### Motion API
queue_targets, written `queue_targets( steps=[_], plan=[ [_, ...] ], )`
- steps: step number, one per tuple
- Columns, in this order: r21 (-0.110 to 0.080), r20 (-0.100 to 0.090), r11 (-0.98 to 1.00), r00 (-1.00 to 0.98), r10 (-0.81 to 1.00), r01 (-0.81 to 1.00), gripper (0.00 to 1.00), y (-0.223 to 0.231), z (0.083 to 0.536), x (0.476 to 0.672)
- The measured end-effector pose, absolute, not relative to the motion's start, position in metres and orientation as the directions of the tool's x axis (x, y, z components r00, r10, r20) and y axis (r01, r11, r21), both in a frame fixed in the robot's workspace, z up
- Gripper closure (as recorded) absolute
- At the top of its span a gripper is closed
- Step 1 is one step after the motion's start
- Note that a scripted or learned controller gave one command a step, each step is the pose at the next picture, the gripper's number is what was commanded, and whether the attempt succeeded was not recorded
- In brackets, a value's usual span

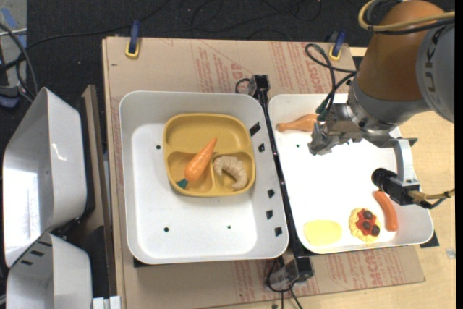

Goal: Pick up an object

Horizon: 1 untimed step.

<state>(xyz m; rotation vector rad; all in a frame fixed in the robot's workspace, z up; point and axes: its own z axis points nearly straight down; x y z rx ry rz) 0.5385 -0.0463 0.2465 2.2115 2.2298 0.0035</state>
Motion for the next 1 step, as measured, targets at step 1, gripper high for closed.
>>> queue_targets(
  steps=[1],
  plan=[
    [0.000, 0.001, 0.008, -0.008, 1.000, 1.000, 1.00, 0.0029, 0.2324, 0.5509]
  ],
)
